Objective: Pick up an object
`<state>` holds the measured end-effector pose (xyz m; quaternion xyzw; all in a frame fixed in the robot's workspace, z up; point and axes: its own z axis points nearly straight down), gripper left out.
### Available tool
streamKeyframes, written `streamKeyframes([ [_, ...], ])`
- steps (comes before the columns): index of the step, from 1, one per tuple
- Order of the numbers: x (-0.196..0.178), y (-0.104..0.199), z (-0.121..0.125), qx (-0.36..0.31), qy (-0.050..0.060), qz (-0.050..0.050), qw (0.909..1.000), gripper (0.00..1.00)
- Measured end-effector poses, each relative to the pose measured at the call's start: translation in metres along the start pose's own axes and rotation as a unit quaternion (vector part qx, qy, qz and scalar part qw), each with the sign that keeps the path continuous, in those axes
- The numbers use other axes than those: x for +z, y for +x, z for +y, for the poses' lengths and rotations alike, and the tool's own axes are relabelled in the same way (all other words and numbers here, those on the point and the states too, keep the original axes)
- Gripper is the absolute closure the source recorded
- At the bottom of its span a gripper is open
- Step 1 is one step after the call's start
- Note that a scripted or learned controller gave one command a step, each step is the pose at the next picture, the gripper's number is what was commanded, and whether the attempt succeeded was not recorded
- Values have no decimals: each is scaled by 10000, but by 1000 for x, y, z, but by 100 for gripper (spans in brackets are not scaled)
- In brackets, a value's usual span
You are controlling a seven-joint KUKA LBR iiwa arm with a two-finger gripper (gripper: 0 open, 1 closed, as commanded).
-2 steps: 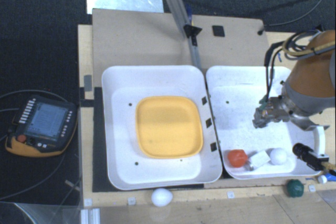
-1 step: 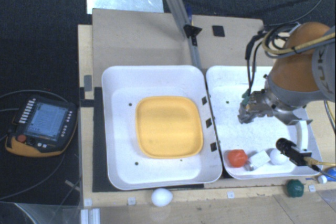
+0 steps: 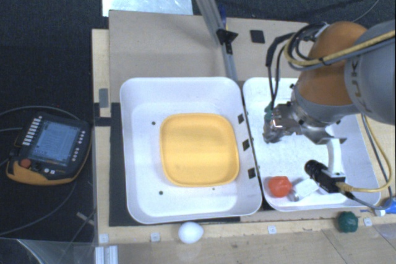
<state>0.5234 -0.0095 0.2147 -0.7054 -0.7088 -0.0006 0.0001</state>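
A yellow square plate [image 3: 200,149] lies in the middle of the left bin [image 3: 137,102]. A small red-orange object [image 3: 278,186] rests near the front edge of the right bin [image 3: 255,93]. My gripper [image 3: 273,129] hangs over the left part of the right bin, behind the red-orange object and apart from it. Nothing shows between its fingers.
A white ball [image 3: 190,232] and a dark green ball [image 3: 347,222] lie on the bench in front of the bins. A teach pendant [image 3: 48,148] sits on the floor at left. A slanted metal pole [image 3: 207,0] rises behind the bins.
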Motion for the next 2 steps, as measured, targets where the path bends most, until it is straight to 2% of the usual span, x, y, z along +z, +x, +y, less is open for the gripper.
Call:
streamKeyframes([
  [1,4,50,21,0,1,1,10000,100],
  [2,-9,109,33,-3,-4,3,10000,100],
])
